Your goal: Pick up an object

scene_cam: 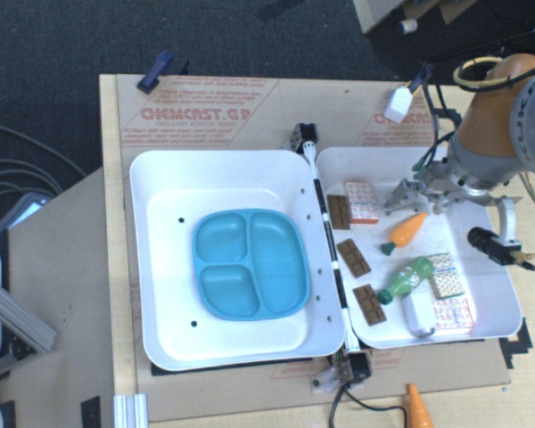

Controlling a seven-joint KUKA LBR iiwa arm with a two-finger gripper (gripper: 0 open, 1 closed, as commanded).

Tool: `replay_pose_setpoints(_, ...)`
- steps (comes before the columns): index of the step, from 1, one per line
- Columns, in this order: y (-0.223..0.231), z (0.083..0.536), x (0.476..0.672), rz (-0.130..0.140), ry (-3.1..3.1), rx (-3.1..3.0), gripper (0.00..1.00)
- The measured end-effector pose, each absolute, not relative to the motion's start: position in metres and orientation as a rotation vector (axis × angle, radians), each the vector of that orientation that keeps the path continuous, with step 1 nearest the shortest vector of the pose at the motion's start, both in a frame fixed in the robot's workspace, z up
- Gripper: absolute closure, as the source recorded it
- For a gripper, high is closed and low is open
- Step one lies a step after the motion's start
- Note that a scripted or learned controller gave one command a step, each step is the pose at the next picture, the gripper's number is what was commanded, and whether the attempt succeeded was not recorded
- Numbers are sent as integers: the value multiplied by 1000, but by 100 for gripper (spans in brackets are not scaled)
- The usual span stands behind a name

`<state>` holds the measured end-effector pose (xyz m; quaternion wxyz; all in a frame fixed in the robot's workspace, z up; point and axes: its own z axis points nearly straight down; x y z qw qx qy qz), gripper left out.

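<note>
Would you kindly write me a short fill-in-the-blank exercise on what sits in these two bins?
1. The blue divided plate lies in the ____ bin.
2. The toy carrot lies in the ____ bin.
3. The divided plate has ____ compartments.
4. The claw hovers just above the carrot, whose body is coloured ____.

Missing words: left; right; three; orange

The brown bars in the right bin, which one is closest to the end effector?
The top brown bar, beside the divider next to the patterned card. The other two lie lower in the bin, farther from the end effector.
</note>
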<state>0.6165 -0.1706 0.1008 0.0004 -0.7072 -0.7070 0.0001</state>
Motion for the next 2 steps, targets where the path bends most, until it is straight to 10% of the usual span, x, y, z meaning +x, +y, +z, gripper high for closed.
replay_pose_setpoints(1, -135, 84, 580, 2, -2220, -2219, 0)
replay_pose_setpoints(2, -136, 94, 580, 0, -2220, -2221, 100)
